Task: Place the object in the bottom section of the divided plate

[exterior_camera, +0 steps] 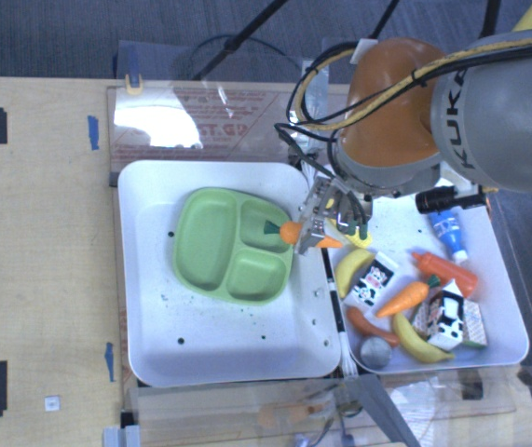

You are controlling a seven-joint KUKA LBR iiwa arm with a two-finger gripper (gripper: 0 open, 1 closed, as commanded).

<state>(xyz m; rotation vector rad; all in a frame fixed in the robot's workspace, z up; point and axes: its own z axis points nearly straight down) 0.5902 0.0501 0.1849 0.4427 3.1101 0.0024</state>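
The green divided plate (211, 245) lies in the left bin (154, 324), with one large section on the left and two smaller ones on the right. My gripper (314, 231) hangs over the plate's right rim, near the wall between the bins. It is shut on a small orange carrot (290, 233). The carrot's green top (273, 228) points left over the upper right section. The carrot's other end sticks out on the gripper's right side. The lower right section (256, 274) lies just below and to the left of the gripper.
The right bin (508, 329) holds several toys: two bananas (349, 268) (419, 339), a second carrot (403, 298), a cow-pattern carton (374, 283), a blue tube (450, 233), a red pepper (370, 325) and a grey ball (375, 350). The arm's bulk covers the bin's top.
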